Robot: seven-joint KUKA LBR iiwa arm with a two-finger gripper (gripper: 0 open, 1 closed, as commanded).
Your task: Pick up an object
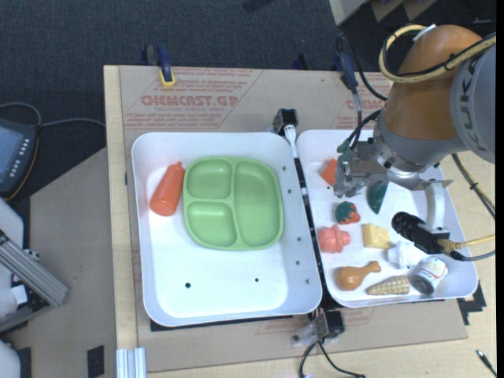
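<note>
Right bin point(465, 278) packed with toy food. Small green-and-red piece, maybe a strawberry point(346, 211), sitting just below the gripper point(346, 181). Pink-red lumpy toy point(334, 239) a bit lower, close to the bin's left wall. Yellow cheese wedge point(376, 235) to its right. Brown drumstick point(358, 275) near the front edge, with a corn cob point(389, 287) just beside it and a small can point(430, 273) at the right end of that row. Orange-red piece point(329, 172) up by the gripper's left side, and a teal thing point(379, 196) partly tucked under the wrist on the right.

Gripper hanging low over the upper middle of that bin, pointing down at the strawberry-ish toy. Can't tell how far apart the fingers are, too dark and blurry there, and can't make out anything held between them. Arm point(429, 77) coming in from the right, big orange band on top, grey below, cables looped around it.

Left bin point(236, 302) holding a green divided plate point(233, 202) with three compartments, and an orange carrot-like toy point(167, 189) lying just off the plate's left rim. Both bins touching side by side on the desk point(126, 235), cardboard sheet underneath.
</note>
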